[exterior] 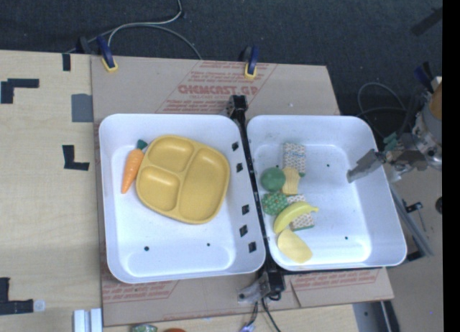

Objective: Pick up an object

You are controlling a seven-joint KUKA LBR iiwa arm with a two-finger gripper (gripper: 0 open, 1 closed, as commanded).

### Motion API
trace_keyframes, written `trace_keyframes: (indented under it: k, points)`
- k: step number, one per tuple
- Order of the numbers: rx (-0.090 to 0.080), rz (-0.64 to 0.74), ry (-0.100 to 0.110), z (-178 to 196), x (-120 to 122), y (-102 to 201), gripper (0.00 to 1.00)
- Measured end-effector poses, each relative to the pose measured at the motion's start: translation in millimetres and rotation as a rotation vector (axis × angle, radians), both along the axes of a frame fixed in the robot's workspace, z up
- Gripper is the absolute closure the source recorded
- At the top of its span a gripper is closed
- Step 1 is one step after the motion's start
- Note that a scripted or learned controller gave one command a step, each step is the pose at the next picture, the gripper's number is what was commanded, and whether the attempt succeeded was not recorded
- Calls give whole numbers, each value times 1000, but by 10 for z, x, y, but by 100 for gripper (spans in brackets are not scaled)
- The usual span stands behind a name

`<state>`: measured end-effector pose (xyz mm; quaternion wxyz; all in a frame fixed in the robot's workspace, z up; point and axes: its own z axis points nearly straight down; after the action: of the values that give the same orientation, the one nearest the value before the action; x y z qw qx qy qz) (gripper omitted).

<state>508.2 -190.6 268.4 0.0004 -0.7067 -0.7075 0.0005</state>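
Looking down at a slant on a pale wooden bench (43, 201) with black marks, covered in the middle by a brown cardboard sheet (208, 86) with red print, fixed at its far edge by two clamps with yellow tips (250, 72). Beyond the bench, dark carpet floor (287, 7) crossed by a thin pale cable (154, 25). On the cardboard, two shallow white bins side by side: the left bin (172, 255) with a yellow divided plate (182, 178) and, just beside its left edge, a toy carrot (131, 169); the right bin (345, 208) with a small heap of toy food (289, 205) near its left wall, green, yellow and patterned pieces touching each other. Reaching in over the right rim, the gripper (359, 169), well apart from the heap, nothing visible between its fingers; open or closed, cannot tell.
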Motion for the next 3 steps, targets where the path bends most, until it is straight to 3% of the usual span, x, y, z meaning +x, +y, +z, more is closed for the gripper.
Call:
trace_keyframes:
  k: [1, 2, 3]
  points:
    - [1, 1, 1, -744, 1327, 195, 0]
    - [0, 2, -3, -1822, 1426, 660, 0]
    - [-2, 1, -5, -1820, 1128, 656, 0]
